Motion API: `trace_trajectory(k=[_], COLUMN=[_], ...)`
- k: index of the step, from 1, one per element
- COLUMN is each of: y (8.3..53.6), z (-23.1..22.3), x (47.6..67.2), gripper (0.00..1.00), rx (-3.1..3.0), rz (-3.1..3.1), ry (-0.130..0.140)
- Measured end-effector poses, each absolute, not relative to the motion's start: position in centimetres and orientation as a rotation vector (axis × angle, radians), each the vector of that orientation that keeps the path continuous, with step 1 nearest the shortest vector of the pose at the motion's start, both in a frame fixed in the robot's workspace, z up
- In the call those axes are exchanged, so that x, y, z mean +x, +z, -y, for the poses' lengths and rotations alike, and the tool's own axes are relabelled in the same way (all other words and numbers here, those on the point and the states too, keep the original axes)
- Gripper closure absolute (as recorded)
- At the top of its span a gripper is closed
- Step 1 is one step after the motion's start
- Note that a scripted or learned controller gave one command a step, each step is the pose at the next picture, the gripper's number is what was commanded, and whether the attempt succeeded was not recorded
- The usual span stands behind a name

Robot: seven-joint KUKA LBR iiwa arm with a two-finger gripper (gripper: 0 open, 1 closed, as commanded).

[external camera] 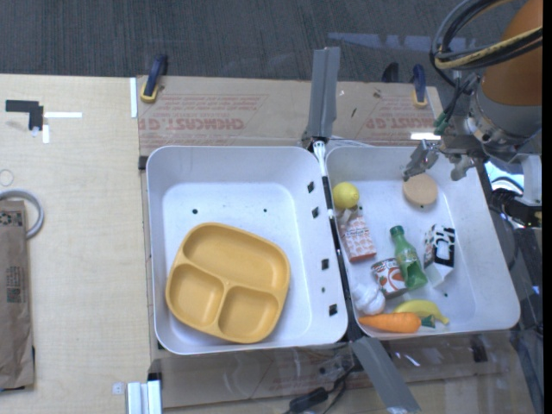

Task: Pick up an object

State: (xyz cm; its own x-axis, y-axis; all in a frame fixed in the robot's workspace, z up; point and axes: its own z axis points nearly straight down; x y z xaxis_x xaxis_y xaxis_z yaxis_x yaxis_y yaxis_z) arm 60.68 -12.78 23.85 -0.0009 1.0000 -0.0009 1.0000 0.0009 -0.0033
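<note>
Round tan disc (pixel 421 191) is lying at the right bin's (pixel 483 222) back, being approached by the end effector (pixel 440 158); finger spread cannot be told. Flat disc is likely being missed or pushed away.

bench (pixel 69 231): pale wood | on it: two white bins (pixel 168 175) side by side | brown packet (pixel 15 291) at left

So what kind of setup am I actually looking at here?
Most likely a robot lab bench for pick-up trials, not a kitchen: two white bins, left and right, clamped on cardboard, toy food such as a carrot and banana, and the gripper above.
</note>
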Motion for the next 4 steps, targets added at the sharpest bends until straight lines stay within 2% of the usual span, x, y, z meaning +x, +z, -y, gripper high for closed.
trace_trajectory(k=[1, 2, 3, 4], y=[15.4, 10.9, 19.1, 10.4], z=[13.2, 15.3, 18.7, 12.8], x=[56.0, 54.8, 52.2, 54.2], gripper=[0.0, 0.0, 0.0, 0.0], rx=[-2.338, -2.632, -2.505, -2.759], rz=[2.096, 1.754, 1.896, 1.51], ry=[0.004, -0.042, 0.003, -0.007])
